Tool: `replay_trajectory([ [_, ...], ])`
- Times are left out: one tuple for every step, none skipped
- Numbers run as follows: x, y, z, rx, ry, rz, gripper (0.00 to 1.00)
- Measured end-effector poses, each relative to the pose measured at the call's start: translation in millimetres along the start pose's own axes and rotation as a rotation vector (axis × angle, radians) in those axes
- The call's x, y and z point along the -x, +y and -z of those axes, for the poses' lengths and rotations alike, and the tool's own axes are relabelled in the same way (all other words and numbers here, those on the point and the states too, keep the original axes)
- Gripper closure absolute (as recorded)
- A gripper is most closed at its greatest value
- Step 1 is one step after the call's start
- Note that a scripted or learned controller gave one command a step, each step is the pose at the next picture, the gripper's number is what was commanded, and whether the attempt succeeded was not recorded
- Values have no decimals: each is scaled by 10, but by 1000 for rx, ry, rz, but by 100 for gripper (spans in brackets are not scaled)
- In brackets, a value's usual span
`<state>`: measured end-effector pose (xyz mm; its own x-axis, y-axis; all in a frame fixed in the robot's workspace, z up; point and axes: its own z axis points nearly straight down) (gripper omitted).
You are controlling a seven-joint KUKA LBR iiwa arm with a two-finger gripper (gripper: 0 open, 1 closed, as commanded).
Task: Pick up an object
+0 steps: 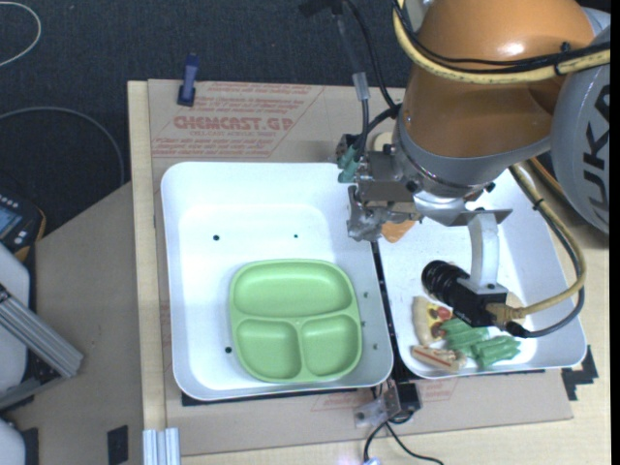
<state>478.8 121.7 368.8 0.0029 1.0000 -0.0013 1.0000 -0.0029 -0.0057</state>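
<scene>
There are 2 white bins, the left bin (194, 221) and the right bin (538, 274). 1 green plate (291, 318) with 3 compartments lies lower centre. Lower right lie 1 green item (480, 345) and 1 tan item (426, 318). 1 orange item (397, 229) lies mid-frame, and 1 blue clip (188, 80) upper left.

Lab; robot arm (484, 85) above two bins (194, 211).

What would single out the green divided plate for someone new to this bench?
On the bench, take the left white bin. In its lower half lies a pale green plastic plate with rounded corners. It alone has three compartments, one wide above two small; the small green and tan toys lie in the right white bin.
</scene>
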Motion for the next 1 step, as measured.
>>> replay_trajectory([
  [-11,7,127,7,1,3,100],
])
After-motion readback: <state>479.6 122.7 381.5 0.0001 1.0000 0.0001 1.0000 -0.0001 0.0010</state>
